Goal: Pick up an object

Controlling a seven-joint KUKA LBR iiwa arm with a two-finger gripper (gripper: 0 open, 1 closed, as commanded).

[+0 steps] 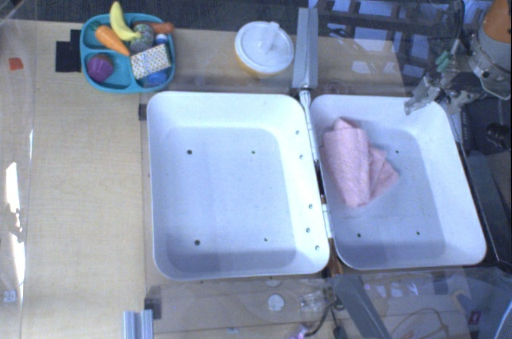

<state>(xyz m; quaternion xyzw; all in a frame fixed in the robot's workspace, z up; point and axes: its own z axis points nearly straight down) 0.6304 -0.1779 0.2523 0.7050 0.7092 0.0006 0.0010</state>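
Your pink cloth (358, 162) lies crumpled in the left half of the right bin (448, 245), well apart from the gripper (422, 99). That gripper hangs over the bin's far right corner, carrying nothing. Whether it's spread or closed, you can't tell.

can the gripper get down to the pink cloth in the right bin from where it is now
Probably yes. The gripper hangs over the right bin's far right corner, and the pink cloth lies uncovered with nothing between them.
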